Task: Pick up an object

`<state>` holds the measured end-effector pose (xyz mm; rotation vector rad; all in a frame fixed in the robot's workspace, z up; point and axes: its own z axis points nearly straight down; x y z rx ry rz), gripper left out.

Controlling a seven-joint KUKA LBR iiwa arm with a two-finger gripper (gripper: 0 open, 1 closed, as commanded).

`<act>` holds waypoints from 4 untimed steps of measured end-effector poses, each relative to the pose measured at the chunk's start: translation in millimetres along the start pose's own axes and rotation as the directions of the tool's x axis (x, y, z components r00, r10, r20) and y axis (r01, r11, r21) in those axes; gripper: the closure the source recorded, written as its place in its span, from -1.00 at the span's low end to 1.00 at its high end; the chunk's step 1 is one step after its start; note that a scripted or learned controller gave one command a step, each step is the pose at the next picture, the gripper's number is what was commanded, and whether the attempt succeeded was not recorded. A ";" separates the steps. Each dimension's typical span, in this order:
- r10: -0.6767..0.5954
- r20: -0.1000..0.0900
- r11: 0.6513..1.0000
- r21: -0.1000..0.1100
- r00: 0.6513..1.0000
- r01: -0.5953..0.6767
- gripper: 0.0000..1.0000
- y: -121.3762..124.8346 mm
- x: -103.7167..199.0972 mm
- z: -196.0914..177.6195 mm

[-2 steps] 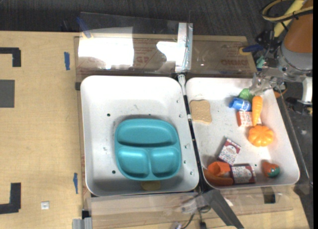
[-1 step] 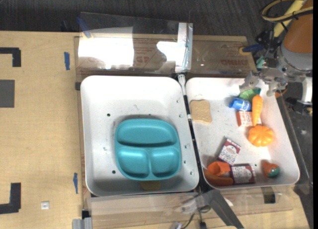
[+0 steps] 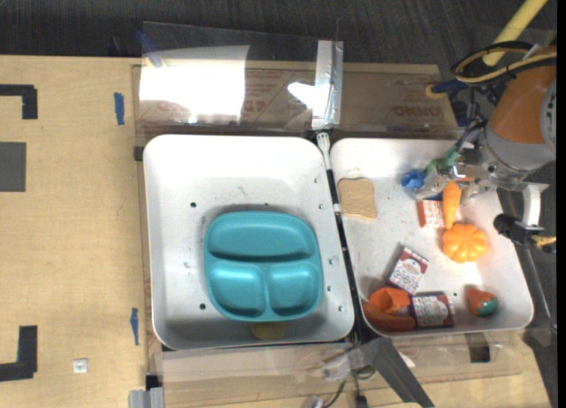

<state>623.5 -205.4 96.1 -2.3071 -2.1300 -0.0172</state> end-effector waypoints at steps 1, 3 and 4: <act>0.009 0.009 1.000 0.003 1.000 -0.009 1.00 -2.4 -7.8 -6.2; 0.392 0.014 0.919 0.042 0.920 -0.392 1.00 22.8 -1.1 3.8; 0.303 0.021 0.951 0.061 0.953 -0.304 1.00 32.3 1.8 6.4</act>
